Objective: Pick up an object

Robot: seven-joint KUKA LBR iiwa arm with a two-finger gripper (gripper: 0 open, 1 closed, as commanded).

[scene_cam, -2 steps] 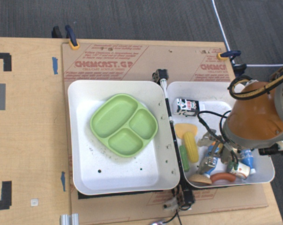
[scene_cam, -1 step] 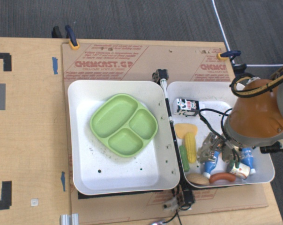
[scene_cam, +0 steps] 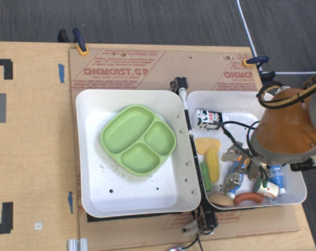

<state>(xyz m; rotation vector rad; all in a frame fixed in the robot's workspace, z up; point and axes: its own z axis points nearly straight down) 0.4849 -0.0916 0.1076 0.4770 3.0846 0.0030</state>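
Observation:
My gripper (scene_cam: 234, 167) is down inside the right bin (scene_cam: 296, 196), below the orange wrist band (scene_cam: 283, 129). Its two grey fingers (scene_cam: 233, 181) stand apart, so it is open. A small blue and orange item (scene_cam: 241, 164) lies in the gap between them, and I cannot tell whether they touch it. Just left of the gripper are a yellow corn cob (scene_cam: 213, 163), a yellow wedge (scene_cam: 206, 144) and a green pod (scene_cam: 205, 175). A red sausage (scene_cam: 248, 197), a tan piece (scene_cam: 219, 199) and a blue and white bottle (scene_cam: 273, 184) lie along the near wall.
A black and white toy (scene_cam: 207, 118) lies at the right bin's far left corner. The left bin (scene_cam: 90, 140) holds a green divided plate (scene_cam: 138, 139). Black cables (scene_cam: 236, 129) loop from the wrist over the right bin.

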